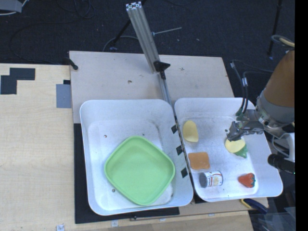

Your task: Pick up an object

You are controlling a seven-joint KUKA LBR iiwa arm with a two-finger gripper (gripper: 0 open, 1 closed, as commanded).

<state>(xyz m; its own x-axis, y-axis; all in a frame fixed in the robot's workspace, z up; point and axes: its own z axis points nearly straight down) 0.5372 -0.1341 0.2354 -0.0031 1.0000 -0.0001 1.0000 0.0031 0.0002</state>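
Jaws cannot be read from this slant: the gripper (pixel 237 133) is a dark cluster low over the right bin (pixel 269 189), and its tip sits right at the top edge of a yellow piece (pixel 234 146), so whether anything is between them cannot be told. That yellow piece lies near the bin's right side, with a green scrap (pixel 242 152) sticking out from under its lower right edge. Above and to the right, the grey wrist and the orange band of the arm (pixel 281 88) reach in from the right. Below the yellow piece, toward the front corner, lies a red strawberry-like item (pixel 247 180). To its left a small can (pixel 211 179) lies on its side, and just above the can rests an orange block (pixel 198 160). Farther up, close to the wall shared by the two bins, is a pale yellow wedge (pixel 191 131). Across that wall, the left bin (pixel 96 114) holds a green plate (pixel 139 170), set toward its front. Behind the bins, a metal rail (pixel 144 35) slants up across the bench (pixel 115 76).
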